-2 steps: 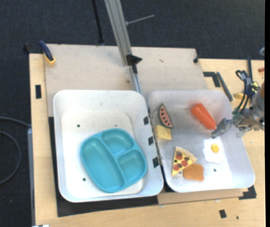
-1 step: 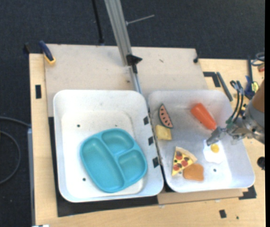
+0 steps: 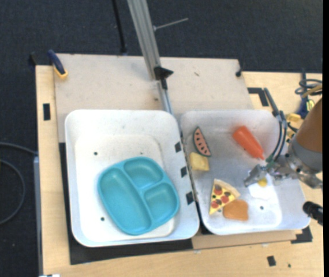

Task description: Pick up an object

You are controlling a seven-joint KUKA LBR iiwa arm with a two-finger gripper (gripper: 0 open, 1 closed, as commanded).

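In the right bin [image 3: 228, 123] lie several toy foods: a watermelon slice [image 3: 202, 141], a pale yellow chunk [image 3: 199, 162], an orange carrot [image 3: 249, 142], a pizza slice [image 3: 221, 197] and an orange piece [image 3: 236, 210]. My gripper [image 3: 260, 175] reaches in from the right and hangs low over the bin's right half, just below the carrot's tip. Right under it lies a small white and yellow piece [image 3: 262, 187]. I cannot make out whether the gripper touches that piece.
The left bin [image 3: 83, 126] holds a turquoise divided plate [image 3: 138, 195]. A metal post [image 3: 147, 39] rises behind the gap between the bins. Cables hang beside the arm [image 3: 309, 137] at the right edge.
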